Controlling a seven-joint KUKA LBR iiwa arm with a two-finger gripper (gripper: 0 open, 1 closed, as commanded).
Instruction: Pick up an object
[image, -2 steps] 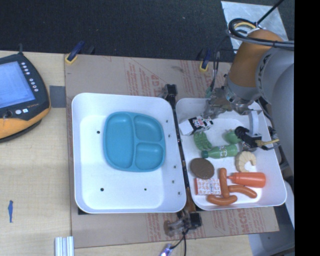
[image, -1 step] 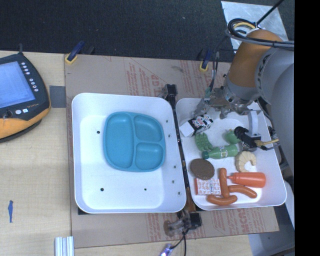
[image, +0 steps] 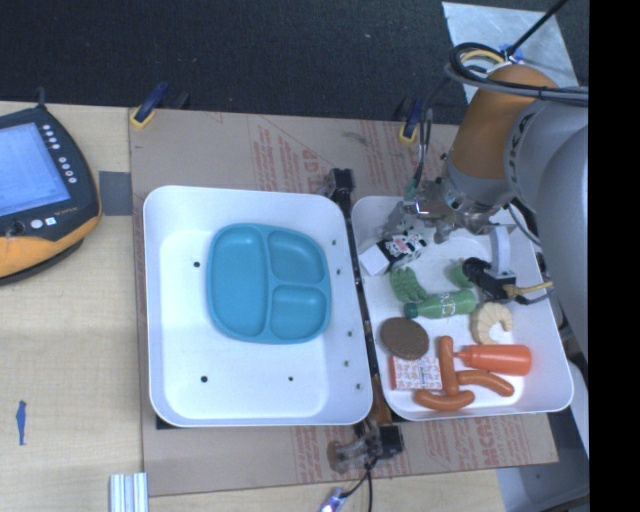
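**Packet (image: 402, 245) at the gripper (image: 417, 220): take one thing, clear of the wall**

The gripper sits low over the far left corner of the right bin (image: 535, 330), having reached in from the right. Its metal parts blur together from this height, so I cannot tell whether it is apart or together. Nothing shows clamped in it. The packet lies on the gripper's near side, close under it. It is small, printed black, white and red, and sits at a slant. It looks the likeliest target, so the advice below starts from it.

A white card (image: 372, 261) lies just left of the packet, close to the bin's left wall. Just near of both is a green pod (image: 405, 283), and a green bottle (image: 447, 303) lies to the pod's right.

To do the step well, the gripper should come down centred on the packet and close across its narrower side. It should keep off the wall and not catch the card. A thin packet will probably slip, so a deep, square grip and a slow lift seem wise.

Farther out, in the near half of the bin, lie a brown patty (image: 405, 338), a red bottle (image: 497, 357) and two sausages (image: 483, 382). They are well apart from the gripper and should not interfere. The left bin (image: 180, 330) holds a blue plate (image: 268, 283), which plays no part in this grasp.
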